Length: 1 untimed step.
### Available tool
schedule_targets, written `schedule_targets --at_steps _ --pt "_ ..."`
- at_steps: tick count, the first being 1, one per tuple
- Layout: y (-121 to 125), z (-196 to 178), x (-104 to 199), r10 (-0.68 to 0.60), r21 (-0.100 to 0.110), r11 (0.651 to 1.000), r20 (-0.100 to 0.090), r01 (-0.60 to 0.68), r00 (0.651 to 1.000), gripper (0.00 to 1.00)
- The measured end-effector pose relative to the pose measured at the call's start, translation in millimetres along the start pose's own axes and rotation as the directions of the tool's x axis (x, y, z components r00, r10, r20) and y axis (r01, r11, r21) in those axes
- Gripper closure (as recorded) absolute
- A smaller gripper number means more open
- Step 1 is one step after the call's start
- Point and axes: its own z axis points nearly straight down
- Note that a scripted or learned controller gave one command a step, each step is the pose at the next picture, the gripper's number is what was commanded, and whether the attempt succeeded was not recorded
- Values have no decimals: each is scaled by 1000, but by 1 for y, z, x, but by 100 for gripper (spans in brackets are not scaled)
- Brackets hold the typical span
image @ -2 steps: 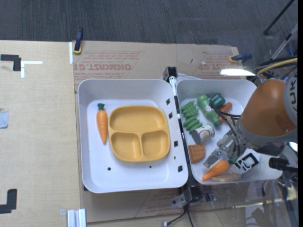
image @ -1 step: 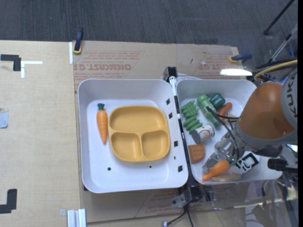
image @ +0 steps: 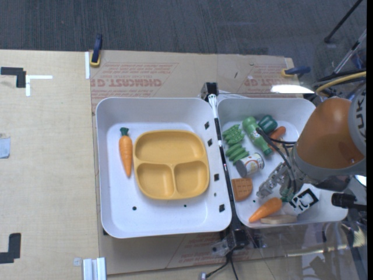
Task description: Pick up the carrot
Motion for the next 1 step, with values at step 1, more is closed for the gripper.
schedule_targets --at_steps 1 --pt "0 0 0 1 0 1000 0 -1 1000 0"
